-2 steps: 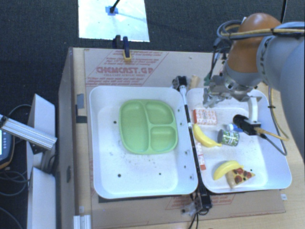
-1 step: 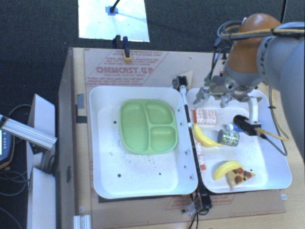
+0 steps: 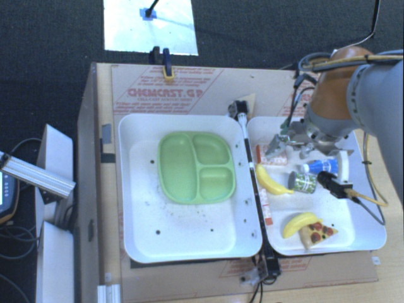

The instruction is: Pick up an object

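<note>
- Bins stand side by side on the bench (image 3: 170, 90), which is covered with printed brown cardboard: a left bin (image 3: 189, 229) and a right bin (image 3: 363, 226), both shallow and white, touching along a dark middle strip.
- Left bin: a pale green plate (image 3: 196, 167) with three compartments lies flat in its upper middle, and nothing sits on the plate.
- Right bin: all the small things to pick from are here.
- Arm (image 3: 363, 100): grey with an orange band, it reaches in from the right over the top of the right bin.
- Claw (image 3: 281, 145): it is low over the upper left corner of the right bin, near the middle strip. From where I stand I cannot tell whether it is wide or narrow, and I see nothing held in it.
- Red and white packet (image 3: 273, 156): it lies just below the claw, so close that I cannot tell whether they touch.
- Banana (image 3: 270, 180): it lies just under that packet, curving down to the right.
- Small green can (image 3: 304, 182): it lies on its side just right of that banana's tip.
- Blue and white tube (image 3: 325, 166): it lies above the can, pointing right.
- Second red and white packet (image 3: 266, 207): it lies along the middle strip, below the first banana.
- Second banana (image 3: 298, 223): it lies near the bin's front edge, with a toy pizza slice (image 3: 319, 233) touching its right end.
</note>
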Controlling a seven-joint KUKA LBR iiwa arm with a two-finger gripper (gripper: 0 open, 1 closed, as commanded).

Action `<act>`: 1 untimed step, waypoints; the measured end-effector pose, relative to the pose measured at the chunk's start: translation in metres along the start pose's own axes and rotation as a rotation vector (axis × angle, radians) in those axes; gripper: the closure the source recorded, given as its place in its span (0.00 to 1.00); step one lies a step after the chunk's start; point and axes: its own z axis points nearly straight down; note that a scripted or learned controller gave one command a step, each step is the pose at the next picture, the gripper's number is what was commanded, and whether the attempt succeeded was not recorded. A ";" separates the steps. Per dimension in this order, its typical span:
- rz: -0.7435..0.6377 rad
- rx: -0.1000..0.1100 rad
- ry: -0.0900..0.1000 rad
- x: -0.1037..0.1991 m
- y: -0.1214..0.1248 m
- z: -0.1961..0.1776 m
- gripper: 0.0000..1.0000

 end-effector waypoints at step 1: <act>0.001 0.000 0.000 -0.038 -0.023 0.046 0.00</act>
